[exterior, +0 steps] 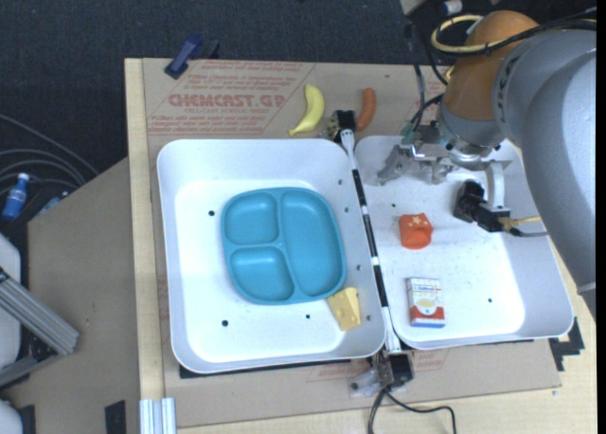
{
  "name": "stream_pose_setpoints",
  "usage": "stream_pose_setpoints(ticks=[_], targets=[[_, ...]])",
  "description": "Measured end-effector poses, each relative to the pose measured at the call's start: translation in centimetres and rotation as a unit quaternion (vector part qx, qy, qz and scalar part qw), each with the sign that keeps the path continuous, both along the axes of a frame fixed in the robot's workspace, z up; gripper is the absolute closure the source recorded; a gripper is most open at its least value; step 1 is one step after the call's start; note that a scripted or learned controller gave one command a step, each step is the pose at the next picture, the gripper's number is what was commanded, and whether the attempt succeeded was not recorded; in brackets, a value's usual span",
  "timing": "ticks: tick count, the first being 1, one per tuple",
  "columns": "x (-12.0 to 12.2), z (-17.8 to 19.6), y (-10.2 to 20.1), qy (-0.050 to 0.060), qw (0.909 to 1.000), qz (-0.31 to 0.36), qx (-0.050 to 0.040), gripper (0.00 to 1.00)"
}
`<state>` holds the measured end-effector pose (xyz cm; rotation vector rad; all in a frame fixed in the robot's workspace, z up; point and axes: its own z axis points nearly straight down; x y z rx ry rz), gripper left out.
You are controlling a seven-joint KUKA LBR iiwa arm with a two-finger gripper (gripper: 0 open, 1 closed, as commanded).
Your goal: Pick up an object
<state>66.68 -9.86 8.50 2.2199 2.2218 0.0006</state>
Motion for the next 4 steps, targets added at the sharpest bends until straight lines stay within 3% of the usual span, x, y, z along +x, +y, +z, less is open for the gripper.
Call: stream_pose_setpoints(ticks=[1,2,3,4], targets=[[0.1,1.1,0.0,-0.001,1.0000,0.000,-0.0006,1.00],[0.1,1.0,0.0,-0.001,1.0000,0.000,-0.0006,0.00],[-13.3,-0.1,-1.7,0.002,1.0000,-0.001,0.0005,0.00],[-13.3,0.9,-1.7,0.001,1.0000,-0.001,0.0006,1.00]])
